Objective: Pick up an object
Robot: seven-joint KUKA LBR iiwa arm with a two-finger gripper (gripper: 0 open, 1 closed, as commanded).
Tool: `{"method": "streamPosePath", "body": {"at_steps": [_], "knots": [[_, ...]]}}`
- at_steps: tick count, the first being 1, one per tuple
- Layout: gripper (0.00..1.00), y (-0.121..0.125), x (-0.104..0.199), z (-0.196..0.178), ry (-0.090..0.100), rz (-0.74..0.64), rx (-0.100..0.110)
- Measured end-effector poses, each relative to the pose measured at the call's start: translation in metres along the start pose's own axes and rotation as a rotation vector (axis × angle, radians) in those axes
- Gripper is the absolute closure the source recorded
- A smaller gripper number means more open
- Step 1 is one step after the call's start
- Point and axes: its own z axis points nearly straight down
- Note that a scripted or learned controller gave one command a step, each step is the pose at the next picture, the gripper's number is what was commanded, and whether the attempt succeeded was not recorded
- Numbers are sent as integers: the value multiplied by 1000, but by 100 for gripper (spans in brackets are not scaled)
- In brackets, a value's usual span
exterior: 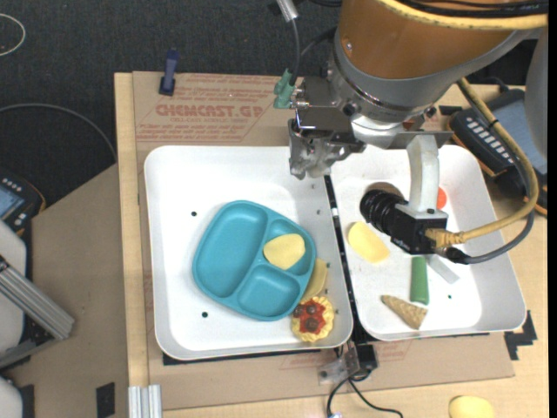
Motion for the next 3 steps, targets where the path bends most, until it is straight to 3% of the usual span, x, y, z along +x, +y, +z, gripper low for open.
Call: {"method": "streamPosePath", "body": {"at_steps": [1, 2, 3], "knots": [[100, 1, 0, -10, 1, 0, -3], [100, 8, 52, -78, 3, -5, -4], [100, 8, 51, -86, 1, -3, -1]]}}
